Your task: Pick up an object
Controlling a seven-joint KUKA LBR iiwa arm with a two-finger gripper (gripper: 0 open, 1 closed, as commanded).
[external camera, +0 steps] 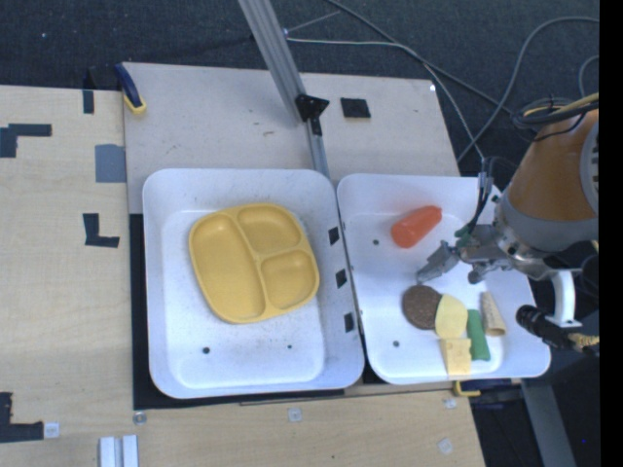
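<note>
Overhead slanted view of a bench carrying two shallow white bins set side by side. The left bin (165, 358) holds a yellow three-compartment plate (254, 260), lying flat near its centre. The right bin (389, 353) holds the loose objects: an orange carrot-like piece (417, 225) in its upper middle, lying at a slant; a round brown disc (421, 306) lower down; a yellow piece (452, 329) touching the disc's right edge and reaching toward the bin's lower rim; a green stick (477, 334) just beside the yellow piece on its right; and a tan cone-like piece (493, 313) next to the stick, at the right side of the bin.

The arm (555, 188), grey with an orange band, enters from the right of the frame. Its gripper (450, 258) sits over the right bin, between the orange piece above and the brown disc below, apart from both. The fingers (435, 264) point toward the left of the frame and appear spread, with nothing between them.

Above the bins a grey metal bar (275, 52) runs at a slant from the top of the frame down to the gap between the bins. Cables (409, 52) cross the dark floor at the upper right. A blue and yellow clamp (129, 88) sits at the upper left corner of the bench board.
</note>
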